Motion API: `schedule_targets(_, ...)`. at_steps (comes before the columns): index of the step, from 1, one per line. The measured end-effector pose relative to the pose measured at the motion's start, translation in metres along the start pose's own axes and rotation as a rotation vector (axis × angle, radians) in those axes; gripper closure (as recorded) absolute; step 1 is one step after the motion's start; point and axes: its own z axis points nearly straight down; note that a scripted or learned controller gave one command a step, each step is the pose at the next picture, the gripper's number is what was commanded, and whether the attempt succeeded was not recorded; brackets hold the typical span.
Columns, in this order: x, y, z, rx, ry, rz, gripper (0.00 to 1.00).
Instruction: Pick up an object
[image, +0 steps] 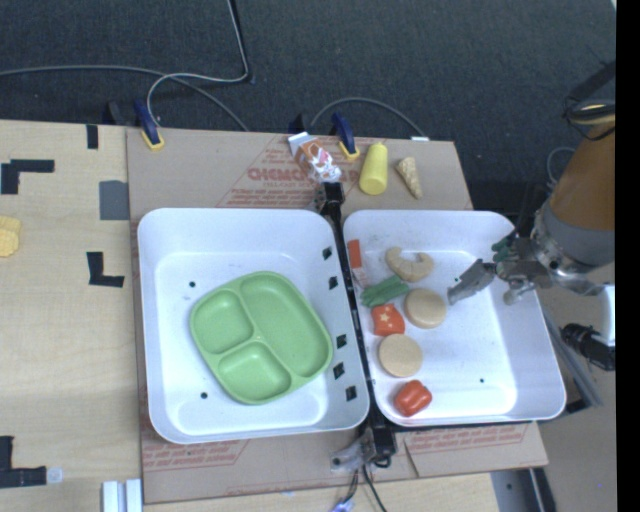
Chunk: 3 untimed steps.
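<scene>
From the overhead camera, my gripper hung over the right bin, near its right wall, carrying nothing; whether my fingers stood apart or together I cannot tell. The candidates lay just to my left: a round tan piece, a curved tan piece, another tan disc and red pieces. I judged this the approach step; next called for lining up over the nearest round piece and descending.

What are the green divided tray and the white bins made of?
Green divided tray: probably moulded plastic, matte, with rounded compartment ridges and a uniform colour. Left white bin and right white bin: likely thin glossy plastic, with smooth rounded corners and soft reflections.
</scene>
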Motion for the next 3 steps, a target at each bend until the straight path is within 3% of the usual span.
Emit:
schedule_targets(1, 0.06, 0.015, 0.086, 0.003, 0.002, -0.002, 0.0)
schedule_targets(2, 0.062, 0.017, 0.147, -0.003, 0.0, 0.0, 0.0)
schedule_targets(3, 0.061, 0.017, 0.137, -0.005, -0.003, 0.001, 1.0)
